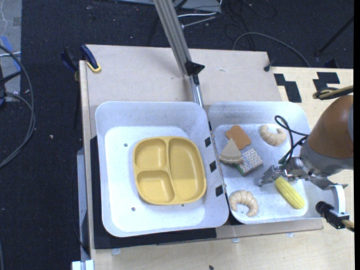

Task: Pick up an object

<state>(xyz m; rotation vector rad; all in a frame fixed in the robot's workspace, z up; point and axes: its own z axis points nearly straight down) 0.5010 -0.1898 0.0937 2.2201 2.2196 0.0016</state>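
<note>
Yellow corn cob [290, 192] lies just lower right of your gripper [269, 177] (fingers spread, pinching nothing), its long axis slanting down-right.

Yellow divided plate [169, 170] in left bin [112, 151]

— What is lying around the bench [169, 72]?
— Dark carpet [45, 16] is spreading everywhere, with cables [17, 103] trailing across its left side.
— And at the top?
— A grey metal pole [171, 27] is slanting down toward the bench's pale wooden top.
</note>
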